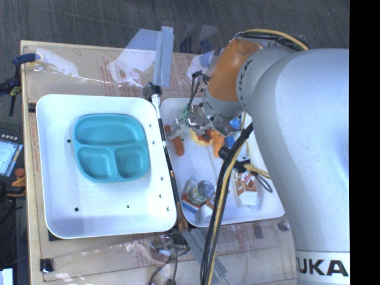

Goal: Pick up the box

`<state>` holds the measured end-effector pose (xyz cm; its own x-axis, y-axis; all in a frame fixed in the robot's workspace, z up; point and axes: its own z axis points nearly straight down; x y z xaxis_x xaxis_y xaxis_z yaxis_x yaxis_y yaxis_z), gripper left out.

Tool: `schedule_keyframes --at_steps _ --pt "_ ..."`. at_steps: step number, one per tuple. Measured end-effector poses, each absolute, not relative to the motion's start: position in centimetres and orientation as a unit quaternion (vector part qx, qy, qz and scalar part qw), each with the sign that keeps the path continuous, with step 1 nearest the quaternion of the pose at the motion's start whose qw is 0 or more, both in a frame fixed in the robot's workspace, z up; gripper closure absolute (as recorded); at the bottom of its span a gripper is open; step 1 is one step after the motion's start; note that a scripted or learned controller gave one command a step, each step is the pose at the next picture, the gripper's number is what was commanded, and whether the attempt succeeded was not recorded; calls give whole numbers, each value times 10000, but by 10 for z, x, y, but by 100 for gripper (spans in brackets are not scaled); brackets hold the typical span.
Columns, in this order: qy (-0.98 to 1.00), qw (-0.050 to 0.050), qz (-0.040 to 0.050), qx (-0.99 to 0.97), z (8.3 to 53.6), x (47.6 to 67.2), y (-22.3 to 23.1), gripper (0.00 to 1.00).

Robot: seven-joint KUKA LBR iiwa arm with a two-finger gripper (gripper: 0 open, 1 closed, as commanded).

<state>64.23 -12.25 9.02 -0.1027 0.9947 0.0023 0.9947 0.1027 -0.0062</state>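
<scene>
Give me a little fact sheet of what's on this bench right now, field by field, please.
left bin: holds a blue divided tray
right bin: holds a cluttered mix of small items
box: small white carton with red print, near the right bin's front
can: lying at the right bin's front left
arm: grey with an orange band, reaching in over the right bin
gripper: low over the back of the right bin, apart from the box

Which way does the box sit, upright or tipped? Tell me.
Tipped: the box lies flat in the right bin.
</scene>
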Motion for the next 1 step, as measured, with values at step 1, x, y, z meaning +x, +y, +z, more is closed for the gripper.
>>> schedule_keyframes --at_steps 1 --pt "-7428 7 4 -6695 91 654 -113 0"
